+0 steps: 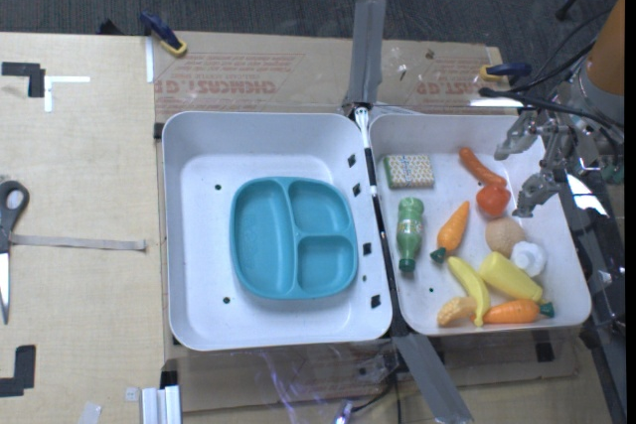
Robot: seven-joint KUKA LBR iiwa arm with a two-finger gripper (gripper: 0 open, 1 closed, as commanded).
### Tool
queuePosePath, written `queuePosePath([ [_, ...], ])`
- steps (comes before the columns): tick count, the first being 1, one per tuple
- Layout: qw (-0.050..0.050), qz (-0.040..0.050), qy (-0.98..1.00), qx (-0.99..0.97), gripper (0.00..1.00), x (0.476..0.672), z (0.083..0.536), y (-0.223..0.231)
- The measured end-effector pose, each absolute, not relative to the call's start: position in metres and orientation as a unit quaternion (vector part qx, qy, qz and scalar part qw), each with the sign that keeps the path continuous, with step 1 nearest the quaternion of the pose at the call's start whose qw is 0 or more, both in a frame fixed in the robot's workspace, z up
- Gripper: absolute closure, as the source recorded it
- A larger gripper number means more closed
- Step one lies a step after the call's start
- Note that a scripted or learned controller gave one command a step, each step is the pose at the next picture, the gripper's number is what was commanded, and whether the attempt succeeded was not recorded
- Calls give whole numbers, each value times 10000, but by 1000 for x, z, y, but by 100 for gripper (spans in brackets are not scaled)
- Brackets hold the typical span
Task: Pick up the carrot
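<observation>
The carrot [453, 226] is a small orange toy, thick at the top and tapering to a point, with a bit of green at its lower tip. It lies tilted in the middle of the right bin [571, 243], just right of the green bottle [408, 233] and just above the banana [468, 284]. A second orange carrot [514, 312] lies flat along the bin's near edge, beside a yellow squeeze bottle [511, 276]. A red tomato [493, 201], a long red pepper [479, 167] and a sponge [409, 171] sit further back.

The hand [531, 171] hangs over the bin's right side, near the tomato, with its two fingers spread apart and nothing between them. It is apart from the carrot.

The left bin [189, 243] holds a blue divided plate [295, 237]. Scissors [8, 223] lie on the desk [79, 174] at far left.
</observation>
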State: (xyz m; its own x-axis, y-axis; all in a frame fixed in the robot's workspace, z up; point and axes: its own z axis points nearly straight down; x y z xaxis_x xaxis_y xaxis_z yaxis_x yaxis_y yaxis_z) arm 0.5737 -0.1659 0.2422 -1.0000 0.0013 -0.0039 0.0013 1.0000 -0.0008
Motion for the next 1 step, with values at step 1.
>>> queuePosePath([
  [1,21,-5,9980,-632,0,579,93,-126],
])
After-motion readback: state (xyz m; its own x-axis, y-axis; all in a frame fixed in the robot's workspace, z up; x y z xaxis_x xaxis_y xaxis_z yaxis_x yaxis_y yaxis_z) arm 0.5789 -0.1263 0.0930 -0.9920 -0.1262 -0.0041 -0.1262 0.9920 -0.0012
